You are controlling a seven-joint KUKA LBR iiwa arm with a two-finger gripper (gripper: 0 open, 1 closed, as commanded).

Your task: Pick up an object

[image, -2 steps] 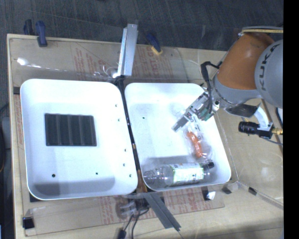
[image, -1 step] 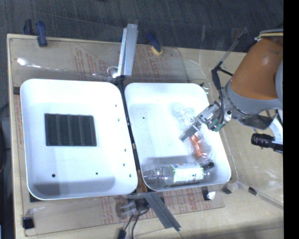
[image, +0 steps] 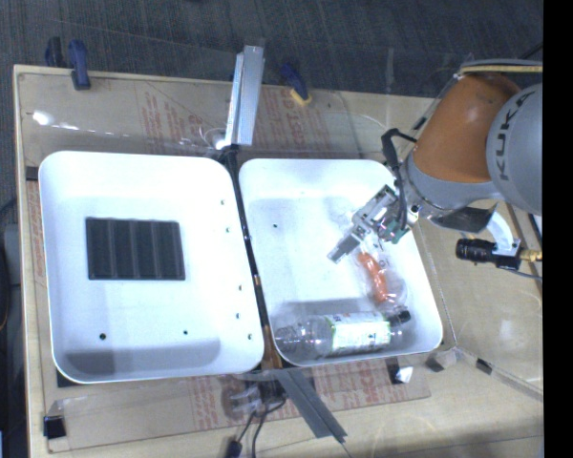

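My gripper [image: 355, 239] hangs over the right bin [image: 296, 184], right of the frame's centre, its grey fingers pointing down and to the left. From this height they blur into one pale shape, so I cannot tell how they stand.

Just below the gripper, toward the lower right, lies an orange packet [image: 378, 277], crinkled and partly see-through; I cannot make out whether my fingertips touch its upper end. Its print is too small to read. Along the bin's lower wall lies a clear plastic bottle [image: 339, 334] on its side, dark cap toward the right, with a green and white label whose words I cannot read. Its clear body near the lower left corner melts into the white floor.

My arm [image: 477, 141] comes in from the right edge, where it is cut off. The orange band shows, and on the grey shell beside it the letters "KU" run sideways, the rest lost at the edge.

The left bin [image: 67, 175] holds a dark ribbed rectangular block [image: 135, 249] in its upper left part. Red print on the bench sheet [image: 134, 103] around the bins is illegible.
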